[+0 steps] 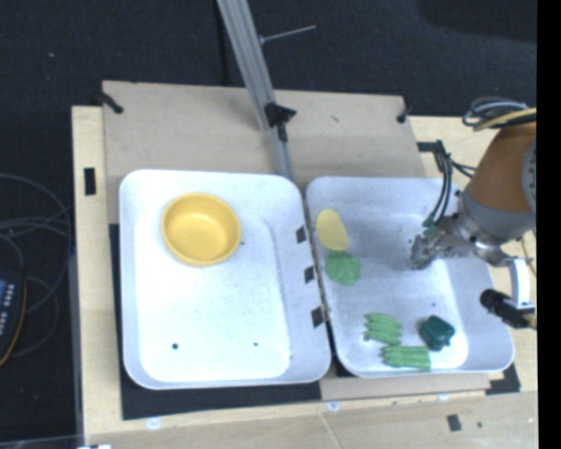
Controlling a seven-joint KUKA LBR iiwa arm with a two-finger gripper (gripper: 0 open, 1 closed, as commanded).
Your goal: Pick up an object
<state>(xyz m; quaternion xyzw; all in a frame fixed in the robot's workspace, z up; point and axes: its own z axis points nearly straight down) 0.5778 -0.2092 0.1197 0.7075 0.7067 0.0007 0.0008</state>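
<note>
The hand [424, 251] hangs over the right bin [393, 204], toward its 3 o'clock side, above a bare patch of white floor. I cannot tell from this slanted look-down whether it is open or closed, and nothing shows in its grip. The arm [500, 190] comes in from 3 o'clock, its orange band just above the wrist.

Candidates all lie in the right bin. A pale yellow piece [332, 229] sits at about 10 o'clock by the inner wall, with a light green lump [343, 269] just beside it at 9 o'clock. Two bright green pod-like pieces [393, 341] rest near the 6 o'clock wall, and a dark green object [437, 331] lies at about 5 o'clock, nearest the hand. The left bin [206, 325] carries a yellow bowl [201, 228] at its 11 o'clock corner.

The step in hand looks like the approach: no object is yet taken. The next move likely calls for shifting toward 6 o'clock over the dark green object, centring on it, then descending and closing on it
</note>
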